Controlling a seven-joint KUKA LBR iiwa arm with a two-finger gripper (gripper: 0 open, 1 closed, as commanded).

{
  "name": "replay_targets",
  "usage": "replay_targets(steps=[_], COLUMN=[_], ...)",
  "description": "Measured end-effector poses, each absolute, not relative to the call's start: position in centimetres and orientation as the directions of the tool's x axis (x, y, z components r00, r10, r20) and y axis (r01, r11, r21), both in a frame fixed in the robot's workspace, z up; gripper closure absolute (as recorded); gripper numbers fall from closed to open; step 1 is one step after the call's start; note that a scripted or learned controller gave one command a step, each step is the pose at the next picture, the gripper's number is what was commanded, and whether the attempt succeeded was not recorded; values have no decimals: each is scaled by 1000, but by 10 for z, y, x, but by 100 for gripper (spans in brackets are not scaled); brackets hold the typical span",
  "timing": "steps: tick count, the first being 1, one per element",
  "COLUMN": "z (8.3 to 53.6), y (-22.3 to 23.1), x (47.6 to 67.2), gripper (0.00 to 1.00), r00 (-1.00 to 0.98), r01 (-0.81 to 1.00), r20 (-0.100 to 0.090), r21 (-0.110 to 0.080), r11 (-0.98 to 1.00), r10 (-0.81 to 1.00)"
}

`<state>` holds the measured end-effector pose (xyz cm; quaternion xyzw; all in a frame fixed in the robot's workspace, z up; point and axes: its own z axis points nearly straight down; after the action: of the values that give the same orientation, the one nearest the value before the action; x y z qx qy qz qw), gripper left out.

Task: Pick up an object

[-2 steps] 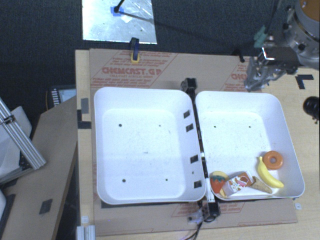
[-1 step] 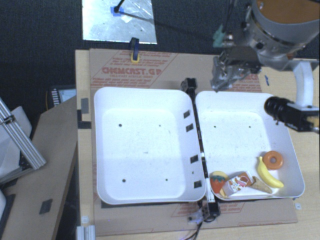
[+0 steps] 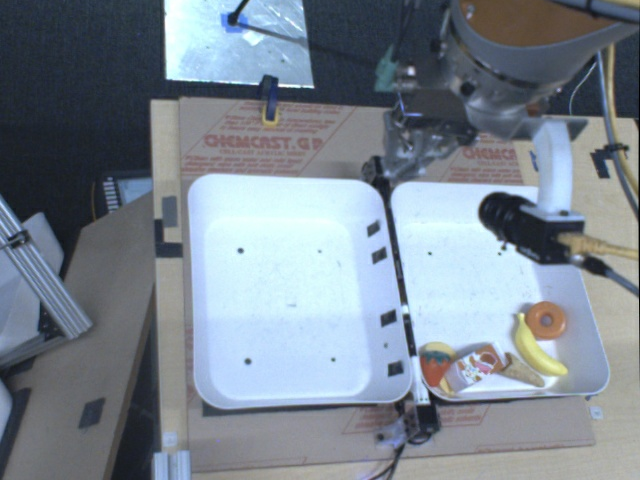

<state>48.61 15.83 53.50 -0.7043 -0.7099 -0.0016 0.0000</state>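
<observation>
You see the gripper (image 3: pixel 410 158) above the far edge between the two bins; whether it is spread or pressed together, you cannot tell; the banana (image 3: pixel 537 348), doughnut (image 3: pixel 546 319) and packet (image 3: pixel 474 366) lie in the right bin's (image 3: pixel 450 228) near corner.

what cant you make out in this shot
- Gripper, camera view: small and dark against the cardboard, so finger state is unreadable.
- Arm: cut off by the top edge.
- Packet in the right bin: print too small to read.
- Tomato-like piece: partly behind the packet.
</observation>
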Motion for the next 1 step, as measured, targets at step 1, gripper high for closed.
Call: replay_targets(steps=[1], z=[529], y=[216], x=[486], gripper=[100], r00=[-10], r01=[1000], r20=[2], r21=[1], r11=[10], r10=[1000])
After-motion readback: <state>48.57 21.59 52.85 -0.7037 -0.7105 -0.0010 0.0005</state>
